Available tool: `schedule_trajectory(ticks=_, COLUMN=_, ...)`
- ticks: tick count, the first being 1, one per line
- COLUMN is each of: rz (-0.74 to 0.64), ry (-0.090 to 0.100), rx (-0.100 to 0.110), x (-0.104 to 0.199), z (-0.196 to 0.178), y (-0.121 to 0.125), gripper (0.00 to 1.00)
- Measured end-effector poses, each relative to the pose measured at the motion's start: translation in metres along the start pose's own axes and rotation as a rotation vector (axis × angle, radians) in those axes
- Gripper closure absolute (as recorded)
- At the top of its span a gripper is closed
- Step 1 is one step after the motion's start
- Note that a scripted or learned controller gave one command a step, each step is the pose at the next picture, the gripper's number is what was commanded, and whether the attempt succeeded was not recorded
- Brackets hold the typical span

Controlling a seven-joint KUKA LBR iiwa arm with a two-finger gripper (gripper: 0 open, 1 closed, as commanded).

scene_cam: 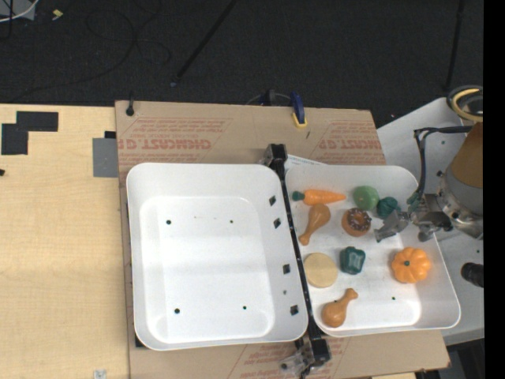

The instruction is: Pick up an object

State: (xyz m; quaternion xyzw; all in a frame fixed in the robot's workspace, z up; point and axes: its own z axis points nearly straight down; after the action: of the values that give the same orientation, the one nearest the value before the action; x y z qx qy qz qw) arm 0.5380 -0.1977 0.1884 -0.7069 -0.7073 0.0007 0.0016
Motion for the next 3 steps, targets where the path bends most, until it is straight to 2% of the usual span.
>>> schedule_trajectory(ticks=1, rz=-0.005, ry=0.000, rx=0.000, x=0.051, z=0.106, y=0.043, gripper=0.00)
schedule_trajectory(ticks=2, rz=0.001, ry=0.001, rx=0.005, x=0.040, z=0.101, y=0.098, gripper=0.00)
schedule_trajectory(ticks=3, rz=0.004, ry=-0.011, rx=0.012, x=0.085, z=0.096, y=0.103, gripper=0.00)
